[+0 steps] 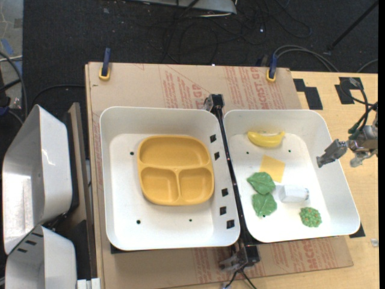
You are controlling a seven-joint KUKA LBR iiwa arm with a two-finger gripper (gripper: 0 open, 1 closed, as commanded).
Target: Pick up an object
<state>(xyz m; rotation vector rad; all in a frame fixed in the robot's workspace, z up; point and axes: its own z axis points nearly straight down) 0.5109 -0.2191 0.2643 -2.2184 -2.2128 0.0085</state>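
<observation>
While the gripper (334, 152) is hanging over the right rim of the right bin (328, 131), whether its fingers are apart or together cannot be told. Inside that bin, a banana (266, 138) is lying near the far wall, a yellow square (273, 168) and two green leaves (262, 192) nearer the middle, a white block (293, 192) beside them, and a green clump (310, 217) toward the near corner.

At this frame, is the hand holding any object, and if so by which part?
Nothing is held: the hand sits at the right bin's right rim, apart from every item.
</observation>
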